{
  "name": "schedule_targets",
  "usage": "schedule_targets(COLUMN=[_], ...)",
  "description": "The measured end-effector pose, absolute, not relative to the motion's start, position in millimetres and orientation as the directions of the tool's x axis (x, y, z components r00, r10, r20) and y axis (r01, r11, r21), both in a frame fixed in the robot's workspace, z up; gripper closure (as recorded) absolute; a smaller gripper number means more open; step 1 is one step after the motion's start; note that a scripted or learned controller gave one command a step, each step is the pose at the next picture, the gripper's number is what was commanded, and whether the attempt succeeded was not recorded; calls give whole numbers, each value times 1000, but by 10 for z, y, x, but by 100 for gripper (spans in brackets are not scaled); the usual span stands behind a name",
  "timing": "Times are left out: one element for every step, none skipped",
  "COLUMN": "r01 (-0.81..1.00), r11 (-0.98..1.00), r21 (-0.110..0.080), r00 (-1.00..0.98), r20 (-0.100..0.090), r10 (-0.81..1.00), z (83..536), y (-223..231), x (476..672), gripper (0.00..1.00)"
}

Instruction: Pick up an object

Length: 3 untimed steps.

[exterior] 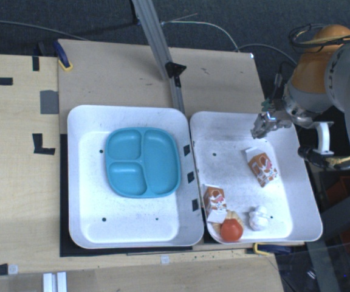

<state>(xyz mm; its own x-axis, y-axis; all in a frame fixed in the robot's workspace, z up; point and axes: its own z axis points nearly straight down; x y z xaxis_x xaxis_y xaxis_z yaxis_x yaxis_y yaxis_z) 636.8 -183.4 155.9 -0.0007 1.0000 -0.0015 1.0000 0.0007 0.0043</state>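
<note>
The gripper [264, 126] (fingers too blurred to tell if parted) sits at the right bin's [302, 224] one o'clock; best descend squarely over the packet [262, 167].

— Those two bins [78, 163] look like smooth white plastic with a slight sheen, faintly speckled.

— And the blue tray [143, 162], away from the gripper [264, 126]?

— Plastic too, matt and even. The gripper itself reads as bare grey metal, dully shiny.

— The packet [262, 167] just below it?

— Printed, glossy wrapper; paper or film, I can't tell. The bench [17, 181] looks like pale wood, matt.
</note>
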Motion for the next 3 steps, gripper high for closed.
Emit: schedule_targets(r01=[1000, 1000, 1000], r11=[1, 2, 6], r21=[4, 6, -2], r00=[-1, -2, -6], r20=[-2, -2, 1], r10=[1000, 1000, 1000], z=[2006, 2617, 2530], y=[-1880, -1810, -1237], x=[6341, 6389, 6294], gripper=[100, 100, 100])
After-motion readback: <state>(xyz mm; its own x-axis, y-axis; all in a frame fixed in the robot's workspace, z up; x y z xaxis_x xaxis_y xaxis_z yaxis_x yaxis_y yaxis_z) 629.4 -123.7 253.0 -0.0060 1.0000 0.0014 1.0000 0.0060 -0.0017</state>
